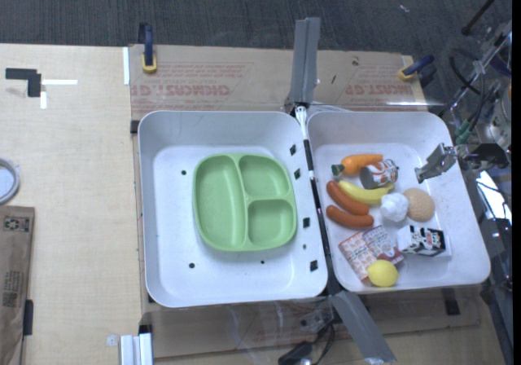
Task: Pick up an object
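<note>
Toy food items (377, 213) are heaped in the right shallow white plastic bin (468, 217); a green three-compartment plate (244, 201) is seen in the left bin (155, 192). Whether the metal gripper (438, 161), above the right bin's far right, is clenched cannot be told.

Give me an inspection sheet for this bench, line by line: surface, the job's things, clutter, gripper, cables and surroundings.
Surface: tan bench with two white bins side by side, left bin and right bin.
Job's things: in the right bin, a carrot, banana, two sausages, white ball, tan ball, lemon, red-patterned packet, small carton.
Clutter: green divided plate in the left bin.
Gripper: gripper above the right bin's far right part, holding nothing.
Cables: dark cables below the bins.
Surroundings: clamps at the back edge, dark floor beyond.
</note>
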### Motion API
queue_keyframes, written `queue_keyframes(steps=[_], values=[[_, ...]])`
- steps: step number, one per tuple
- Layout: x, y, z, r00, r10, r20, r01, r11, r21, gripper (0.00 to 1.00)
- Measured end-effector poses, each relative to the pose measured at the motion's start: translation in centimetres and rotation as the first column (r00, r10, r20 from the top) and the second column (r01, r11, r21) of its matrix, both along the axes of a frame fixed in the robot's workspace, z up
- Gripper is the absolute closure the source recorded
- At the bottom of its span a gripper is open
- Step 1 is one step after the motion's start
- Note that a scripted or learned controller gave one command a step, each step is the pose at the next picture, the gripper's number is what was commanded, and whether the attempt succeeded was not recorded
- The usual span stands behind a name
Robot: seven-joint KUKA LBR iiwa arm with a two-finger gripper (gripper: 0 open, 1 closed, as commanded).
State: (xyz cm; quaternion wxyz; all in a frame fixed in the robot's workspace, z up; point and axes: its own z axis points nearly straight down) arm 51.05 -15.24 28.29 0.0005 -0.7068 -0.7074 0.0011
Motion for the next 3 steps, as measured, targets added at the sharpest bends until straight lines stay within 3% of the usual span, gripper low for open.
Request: queue_keyframes(steps=[1, 2, 3], values=[[6.2, 3.3, -11.6, 1.0, -0.025, -0.002, 0.025, 1.0, 0.001, 0.0], [10.9, 3.0, -19.0, 0.999, -0.051, 0.004, 0.051, 0.999, 0.0, 0.0], [14.4, 3.0, -19.4, 0.995, -0.101, -0.018, 0.101, 0.995, 0.001, 0.0]])
